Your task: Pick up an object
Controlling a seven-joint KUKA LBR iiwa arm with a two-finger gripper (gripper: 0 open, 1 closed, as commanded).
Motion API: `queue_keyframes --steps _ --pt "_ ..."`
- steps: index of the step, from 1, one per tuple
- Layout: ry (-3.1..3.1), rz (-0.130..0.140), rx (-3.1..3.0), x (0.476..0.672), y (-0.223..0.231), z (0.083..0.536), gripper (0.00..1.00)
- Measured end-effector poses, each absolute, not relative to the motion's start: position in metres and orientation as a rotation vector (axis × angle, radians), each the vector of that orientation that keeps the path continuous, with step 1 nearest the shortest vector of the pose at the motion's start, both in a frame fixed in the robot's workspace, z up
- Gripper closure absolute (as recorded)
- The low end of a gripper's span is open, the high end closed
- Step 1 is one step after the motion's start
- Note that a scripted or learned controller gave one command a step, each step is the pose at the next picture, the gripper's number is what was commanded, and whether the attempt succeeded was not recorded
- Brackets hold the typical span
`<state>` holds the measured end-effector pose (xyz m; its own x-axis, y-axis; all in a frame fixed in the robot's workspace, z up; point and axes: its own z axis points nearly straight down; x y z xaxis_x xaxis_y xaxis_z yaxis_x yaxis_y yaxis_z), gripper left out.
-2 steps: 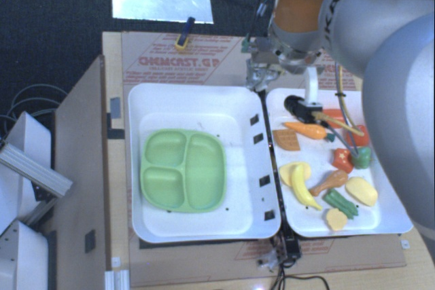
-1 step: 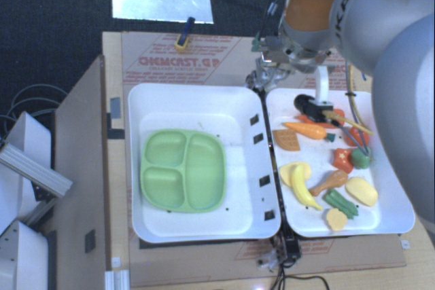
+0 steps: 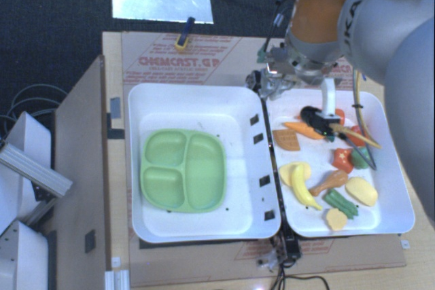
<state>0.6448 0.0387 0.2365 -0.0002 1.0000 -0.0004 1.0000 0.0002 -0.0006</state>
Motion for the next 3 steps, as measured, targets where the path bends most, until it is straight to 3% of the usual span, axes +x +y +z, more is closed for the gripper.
queue_keyframes --steps 1,2,3 --pt "-2.222 -0.003 -2.225 0.660 0.006 0.235 1.00" --pt "-2.236 -0.009 -2.204 0.668 0.125 0.221 1.00" --pt "-2.224 -0.005 -2.221 0.669 0.109 0.234 1.00"
